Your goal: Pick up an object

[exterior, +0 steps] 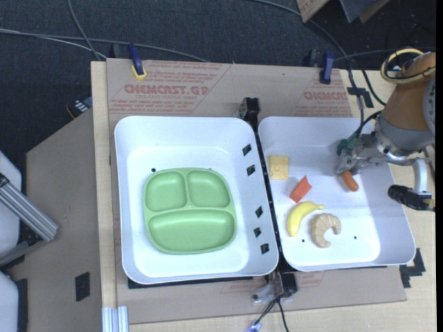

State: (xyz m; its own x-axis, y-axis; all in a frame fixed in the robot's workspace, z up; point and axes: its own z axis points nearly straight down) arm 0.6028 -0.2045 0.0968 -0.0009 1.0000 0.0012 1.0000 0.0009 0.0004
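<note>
The carrot (351, 181) lay in the right bin (387, 247), long axis slanting down-right, directly beneath the gripper (349, 164). Whether it was pinched or merely touched, I could not tell.

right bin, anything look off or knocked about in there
Nothing stands out. In the right bin a yellow block, a red wedge, a banana and a croissant lie loose and apart, undamaged. A small orange piece sits right by the gripper. The green tray lies flat in the left bin.
</note>
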